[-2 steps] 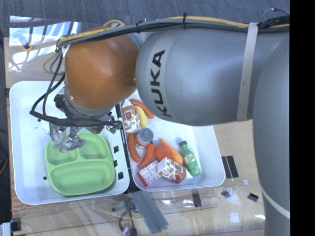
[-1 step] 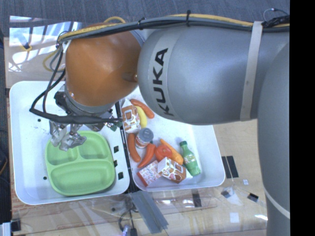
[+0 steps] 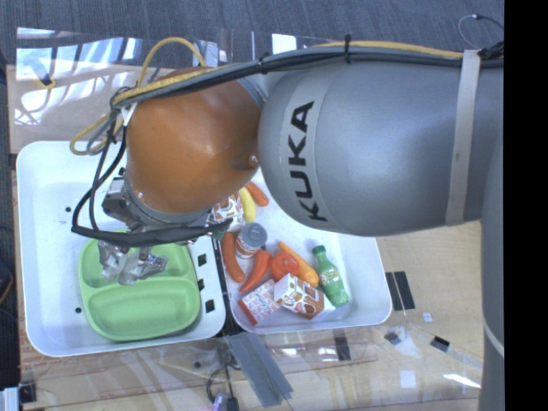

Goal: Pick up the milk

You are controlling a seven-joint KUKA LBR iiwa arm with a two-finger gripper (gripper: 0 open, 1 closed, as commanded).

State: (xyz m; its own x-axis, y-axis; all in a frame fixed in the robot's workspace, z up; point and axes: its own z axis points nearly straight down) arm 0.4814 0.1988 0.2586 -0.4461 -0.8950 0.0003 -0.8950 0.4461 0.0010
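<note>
A small milk carton (image 3: 260,301) lies among toy food in the right bin (image 3: 370,308); light, stiff-sided, best pinched across its flat faces. The gripper (image 3: 128,264) hovers over the green tray (image 3: 141,306), fingers' state unclear.

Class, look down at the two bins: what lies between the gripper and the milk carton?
In the camera view, the green tray's right rim and the two bins' adjoining white walls lie between the gripper and the milk carton.
</note>
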